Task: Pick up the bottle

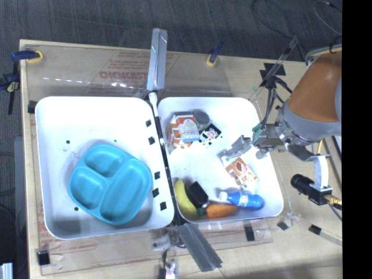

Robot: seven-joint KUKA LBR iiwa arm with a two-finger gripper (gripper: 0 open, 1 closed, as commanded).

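Note:
The bottle [245, 200] is blue with a white cap and a white label. It lies on its side near the front edge of the right bin [268, 176], cap pointing left, touching an orange carrot [220, 210]. My gripper [232, 150] hangs over the middle of the right bin, just above a red and white snack packet [240, 172]. It is clear of the bottle, which lies some way in front of it. Nothing shows in the gripper.
A yellow banana [183, 197] and a black block [197, 193] lie left of the carrot. An orange and white box [185, 131] and a small black and white item [210, 133] sit at the back. A teal divided plate [110, 182] fills the left bin [52, 132].

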